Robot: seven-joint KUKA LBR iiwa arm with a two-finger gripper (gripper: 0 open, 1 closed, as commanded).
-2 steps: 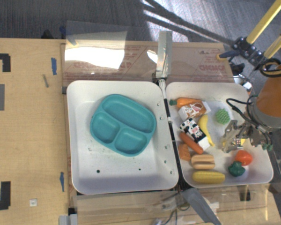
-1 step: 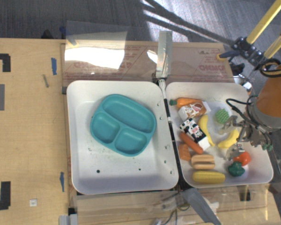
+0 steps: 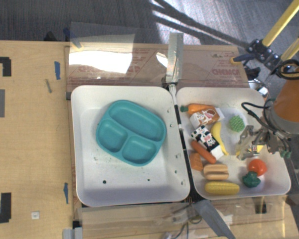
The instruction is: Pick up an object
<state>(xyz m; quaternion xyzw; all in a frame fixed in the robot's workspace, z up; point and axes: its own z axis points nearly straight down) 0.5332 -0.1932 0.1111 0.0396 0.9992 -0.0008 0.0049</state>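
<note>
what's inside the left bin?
The left bin holds one teal divided plate, three compartments, nothing in them. A few dark specks dot the bin floor. Whatever lies under the plate is covered.

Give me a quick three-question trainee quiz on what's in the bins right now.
1. True or false: the teal tray lies in the left bin.
2. Which item is nearest the end effector? A) tomato B) hot dog C) corn
3. Fill in: the green ball sits in the ___ bin.

Key: 1 true; 2 A; 3 right.
</note>
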